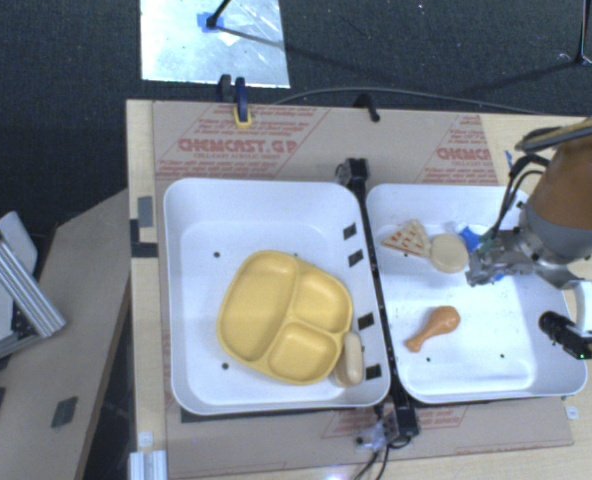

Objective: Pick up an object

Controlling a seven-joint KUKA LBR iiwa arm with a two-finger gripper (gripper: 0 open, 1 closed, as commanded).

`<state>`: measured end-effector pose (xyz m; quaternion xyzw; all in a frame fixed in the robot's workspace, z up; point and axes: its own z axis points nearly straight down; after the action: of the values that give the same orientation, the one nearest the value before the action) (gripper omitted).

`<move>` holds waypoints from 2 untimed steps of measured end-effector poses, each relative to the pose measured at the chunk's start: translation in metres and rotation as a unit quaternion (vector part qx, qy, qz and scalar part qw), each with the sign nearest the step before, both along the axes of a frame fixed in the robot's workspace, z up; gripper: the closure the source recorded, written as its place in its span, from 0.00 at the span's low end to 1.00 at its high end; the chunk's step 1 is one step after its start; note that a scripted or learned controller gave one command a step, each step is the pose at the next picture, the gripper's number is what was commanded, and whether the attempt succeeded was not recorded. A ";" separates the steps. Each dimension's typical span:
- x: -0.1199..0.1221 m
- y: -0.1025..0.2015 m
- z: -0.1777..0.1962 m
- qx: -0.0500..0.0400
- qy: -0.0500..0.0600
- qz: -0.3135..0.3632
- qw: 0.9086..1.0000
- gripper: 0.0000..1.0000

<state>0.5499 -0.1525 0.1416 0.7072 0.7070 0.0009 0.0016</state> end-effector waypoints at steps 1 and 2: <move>0.010 -0.005 0.058 -0.001 -0.002 0.002 1.000 1.00; 0.012 -0.006 0.108 0.000 -0.002 0.002 1.000 1.00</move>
<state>0.5618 -0.1583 0.2497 0.7055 0.7087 0.0018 0.0032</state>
